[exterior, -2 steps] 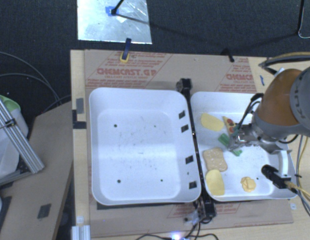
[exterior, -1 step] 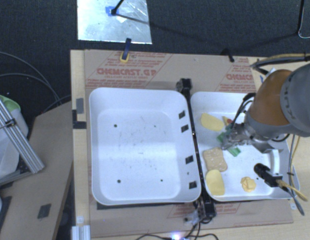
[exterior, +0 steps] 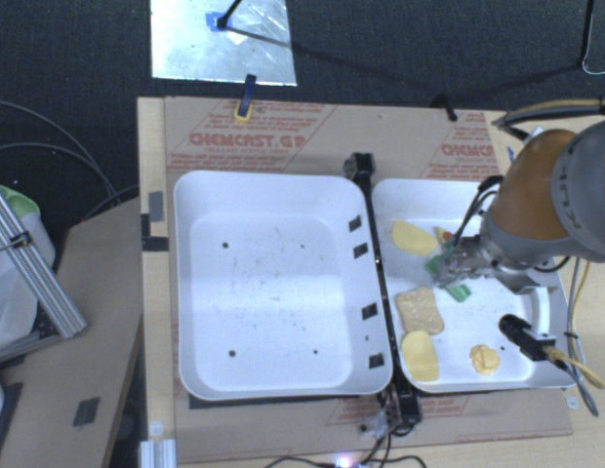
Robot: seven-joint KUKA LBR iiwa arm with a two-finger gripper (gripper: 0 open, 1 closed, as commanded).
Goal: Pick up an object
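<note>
Over the right bin [exterior: 420,198] the gripper [exterior: 451,266] is lowered onto a small green piece [exterior: 457,289] — whether it is wide or closed cannot be told. For a sound pick, the piece should be centred before any lift, judged against the crowding yellow slice [exterior: 414,238] just beside it. Its long axis seems to run diagonally, toward the bin's near-right corner — much is hidden.

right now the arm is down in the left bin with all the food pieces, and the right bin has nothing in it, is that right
No, the sides are swapped. The camera view shows the arm's gripper down in the right bin with the food pieces, such as the yellow piece; the left bin has nothing in it.
</note>
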